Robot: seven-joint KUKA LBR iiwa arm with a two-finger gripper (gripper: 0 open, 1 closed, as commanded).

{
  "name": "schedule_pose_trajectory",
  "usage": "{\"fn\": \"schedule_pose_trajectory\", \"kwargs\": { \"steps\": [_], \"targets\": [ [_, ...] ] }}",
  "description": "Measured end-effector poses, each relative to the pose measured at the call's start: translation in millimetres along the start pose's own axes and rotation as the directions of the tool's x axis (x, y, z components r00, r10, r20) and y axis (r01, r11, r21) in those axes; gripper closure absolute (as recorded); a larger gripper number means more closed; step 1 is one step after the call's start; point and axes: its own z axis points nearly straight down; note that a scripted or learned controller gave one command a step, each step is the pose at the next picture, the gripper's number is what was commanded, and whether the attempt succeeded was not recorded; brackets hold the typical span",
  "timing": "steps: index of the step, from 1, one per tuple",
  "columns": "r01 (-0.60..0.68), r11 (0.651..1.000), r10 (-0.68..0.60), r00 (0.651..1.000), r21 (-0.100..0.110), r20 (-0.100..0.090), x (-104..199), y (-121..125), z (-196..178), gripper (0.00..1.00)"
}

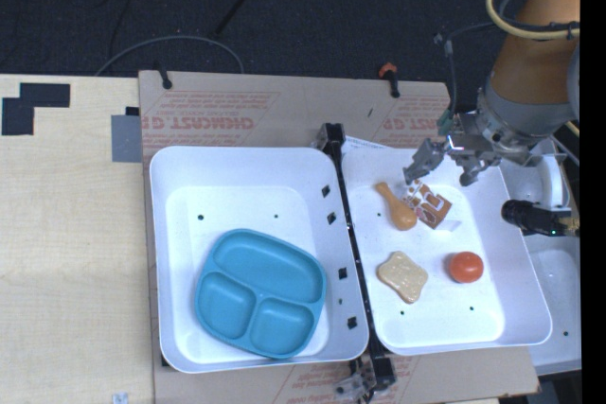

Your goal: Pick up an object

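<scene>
In the right bin (511, 317) lie a brown drumstick-shaped toy (396, 206), a small brown-and-white packet (431, 205), a tan slice of toast (403, 275) and a red tomato (465, 267). My gripper (444, 165) hangs over the bin's far right part, just above and right of the packet. Its two fingers stand apart, one near the packet and one further right, with nothing between them. The grey and orange arm rises behind it at the upper right.
The left bin (180, 203) holds a blue divided plate (260, 291). A black divider (343, 241) runs between the bins. Cardboard lies under both bins, a wooden bench top is at the left, and cables trail over the dark floor behind.
</scene>
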Motion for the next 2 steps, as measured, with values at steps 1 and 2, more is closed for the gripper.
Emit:
{"fn": "schedule_pose_trajectory", "kwargs": {
  "steps": [1, 2],
  "targets": [
    [0.002, 1.0, -0.002, 1.0, -0.012, 0.001, 0, 2, -7, 0.0],
    [0.001, 1.0, -0.001, 1.0, -0.007, 0.001, 9, 4, 51, 0.0]
  ]
}}
